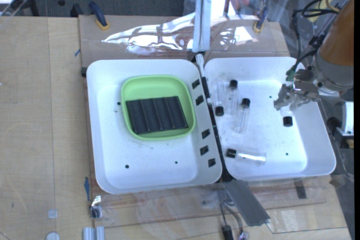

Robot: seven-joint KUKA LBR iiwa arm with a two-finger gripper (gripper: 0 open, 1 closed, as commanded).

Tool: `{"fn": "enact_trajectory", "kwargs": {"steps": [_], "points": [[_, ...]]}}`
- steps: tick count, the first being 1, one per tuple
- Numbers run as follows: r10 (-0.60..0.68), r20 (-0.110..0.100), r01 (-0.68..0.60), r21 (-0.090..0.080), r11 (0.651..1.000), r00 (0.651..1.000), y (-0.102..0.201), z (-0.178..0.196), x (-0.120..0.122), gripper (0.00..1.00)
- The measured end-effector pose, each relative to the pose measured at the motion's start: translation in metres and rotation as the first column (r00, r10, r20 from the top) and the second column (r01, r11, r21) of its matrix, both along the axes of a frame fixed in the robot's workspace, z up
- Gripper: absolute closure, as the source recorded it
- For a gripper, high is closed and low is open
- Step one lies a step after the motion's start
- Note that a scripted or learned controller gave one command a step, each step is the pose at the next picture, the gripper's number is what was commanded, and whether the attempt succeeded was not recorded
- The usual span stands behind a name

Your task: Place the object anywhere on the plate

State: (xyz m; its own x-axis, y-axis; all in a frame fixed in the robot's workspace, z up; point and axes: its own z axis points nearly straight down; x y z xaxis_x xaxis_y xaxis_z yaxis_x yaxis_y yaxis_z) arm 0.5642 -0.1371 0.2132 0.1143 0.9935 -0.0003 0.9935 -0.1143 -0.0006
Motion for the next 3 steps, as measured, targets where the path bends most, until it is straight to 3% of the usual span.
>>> {"fn": "enact_trajectory", "kwargs": {"steps": [1,2,3], "points": [[0.000,0.000,0.000,0.000,1.000,1.000,0.000,0.000,0.000,0.00],[-0.025,0.002,0.025,-0.002,1.000,1.000,-0.078,0.013,0.015,0.00],[-0.083,0.002,0.083,-0.001,0.997,0.997,-0.075,0.097,0.005,0.00]]}}
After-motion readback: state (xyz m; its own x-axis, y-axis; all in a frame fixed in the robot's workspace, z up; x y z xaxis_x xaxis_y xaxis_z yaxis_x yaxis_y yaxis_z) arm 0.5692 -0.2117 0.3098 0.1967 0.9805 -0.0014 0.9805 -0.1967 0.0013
